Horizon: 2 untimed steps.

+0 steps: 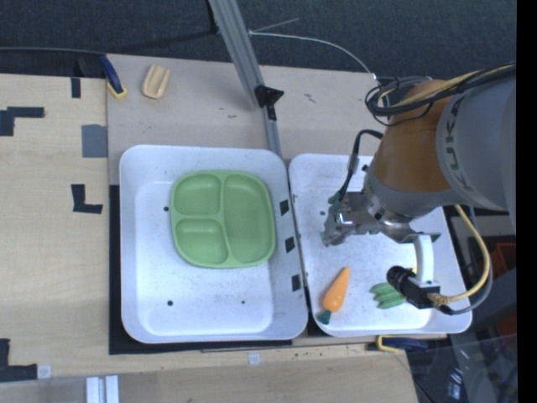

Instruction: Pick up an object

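An orange toy carrot [336, 290] lies near the front left corner of the right bin [310, 225]. A small green toy vegetable [387, 295] lies to its right, close to the bin's front rim. My gripper [335, 227] hangs over the middle of the right bin, a little behind the carrot and apart from it. The grey and orange wrist covers much of the bin's right half. Nothing shows between the fingers.
The left bin [151, 309] holds a green divided plate [223, 218]. A slanted metal pole [243, 49] stands behind the bins. A tan block [155, 81] and a blue-and-yellow item [112, 76] rest on the bench at the back left.
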{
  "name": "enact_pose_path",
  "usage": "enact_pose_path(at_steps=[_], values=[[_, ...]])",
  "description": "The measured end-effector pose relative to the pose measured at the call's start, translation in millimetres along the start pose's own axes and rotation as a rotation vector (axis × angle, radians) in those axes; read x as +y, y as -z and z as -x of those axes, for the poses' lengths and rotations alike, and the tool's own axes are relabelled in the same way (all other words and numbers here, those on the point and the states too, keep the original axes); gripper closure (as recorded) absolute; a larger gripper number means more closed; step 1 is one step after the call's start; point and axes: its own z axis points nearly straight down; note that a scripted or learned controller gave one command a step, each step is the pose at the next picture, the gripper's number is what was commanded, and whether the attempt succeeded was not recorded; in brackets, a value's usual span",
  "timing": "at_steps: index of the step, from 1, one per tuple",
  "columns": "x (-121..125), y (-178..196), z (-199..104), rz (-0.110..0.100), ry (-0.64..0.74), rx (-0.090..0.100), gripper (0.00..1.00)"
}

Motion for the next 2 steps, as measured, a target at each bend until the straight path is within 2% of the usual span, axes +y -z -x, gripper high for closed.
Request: enact_pose_path(at_steps=[2], values=[[4,10,-112,0.001,0.002,0.0,1.0]])
